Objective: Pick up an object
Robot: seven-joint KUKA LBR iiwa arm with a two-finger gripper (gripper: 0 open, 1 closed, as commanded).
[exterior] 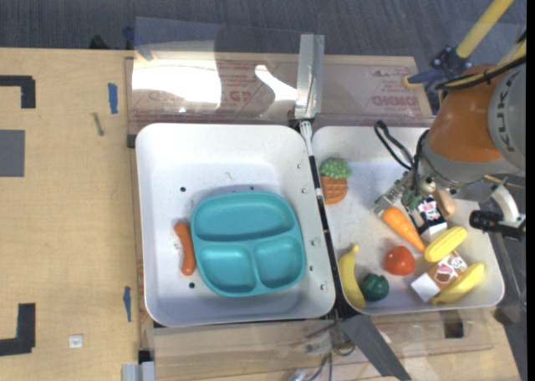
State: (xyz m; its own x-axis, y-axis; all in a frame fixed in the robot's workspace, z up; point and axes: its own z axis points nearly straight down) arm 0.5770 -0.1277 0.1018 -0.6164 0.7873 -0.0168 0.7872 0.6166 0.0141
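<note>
The arm reaches low into the right bin, its end effector down among the toys, just above the carrot; whether it is released or clenched cannot be told from this angle. The likely target lies in a tight cluster: carrot, corn cob, tomato and a small printed box nearly touching. A clean pick probably needs a descent centred across the carrot's narrow width, clear of the neighbours, closing before lifting straight up.

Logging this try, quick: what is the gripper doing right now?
Gripper: down in the right bin beside the carrot; open or closed cannot be told.
</note>
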